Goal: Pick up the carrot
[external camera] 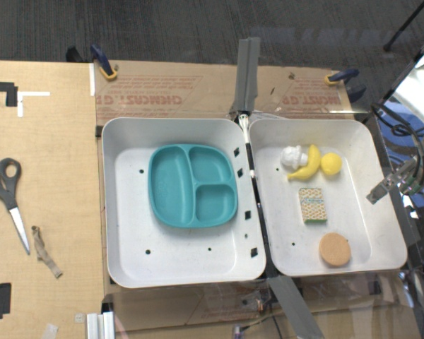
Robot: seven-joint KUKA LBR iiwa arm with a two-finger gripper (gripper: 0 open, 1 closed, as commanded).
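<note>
Gripper (386,188) hangs over the right bin's (367,136) outer rim; whether it is apart or together cannot be told. Which item is the carrot cannot be told. The likeliest, a tan-orange disc (334,249), lies inward and nearer the camera, with no long axis.

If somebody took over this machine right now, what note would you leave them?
Gripper: at the right bin's right rim, away from the things in it.
Right bin: white lump, banana and yellow ball bunched at the back, small box in the middle, tan disc at the front. All lie on the bin floor. I cannot tell which one is the target.
Left bin: teal plate.
Done: nothing lifted.
Left: find the target, reach in, grasp, lift.
</note>
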